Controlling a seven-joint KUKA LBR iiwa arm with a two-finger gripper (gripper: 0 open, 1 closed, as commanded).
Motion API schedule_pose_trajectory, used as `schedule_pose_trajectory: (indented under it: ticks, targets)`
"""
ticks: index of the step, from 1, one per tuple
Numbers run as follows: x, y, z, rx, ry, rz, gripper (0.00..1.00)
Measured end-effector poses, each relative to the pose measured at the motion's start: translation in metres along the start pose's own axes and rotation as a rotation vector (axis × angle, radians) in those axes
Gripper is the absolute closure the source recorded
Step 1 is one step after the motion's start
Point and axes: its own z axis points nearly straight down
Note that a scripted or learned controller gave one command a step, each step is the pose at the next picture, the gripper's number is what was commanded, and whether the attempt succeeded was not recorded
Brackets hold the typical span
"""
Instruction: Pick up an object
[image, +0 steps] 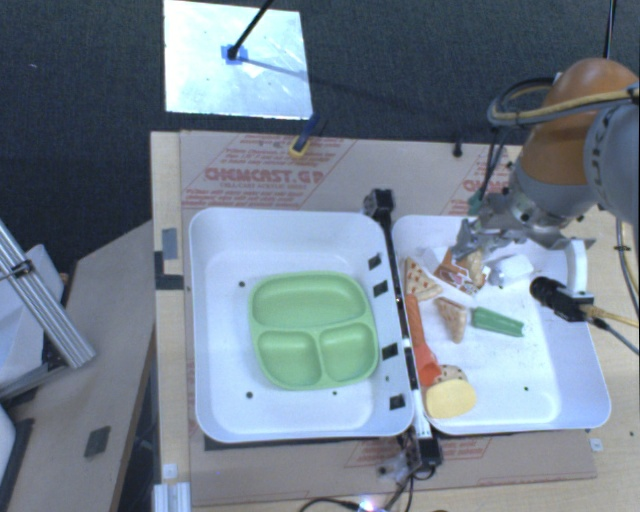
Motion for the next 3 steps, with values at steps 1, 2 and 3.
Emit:
schedule_pose_trajectory:
  ticks: [1, 2, 3]
  targets:
    - [0.008, 0.038, -0.018, -0.002, 0.0, 0.002, 1.0]
    - [0.004, 0.028, 0.0, 0.004, -0.001, 0.008, 1.0]
    - [0.011, 0.028, -0.002, 0.004, -0.001, 0.004, 1.0]
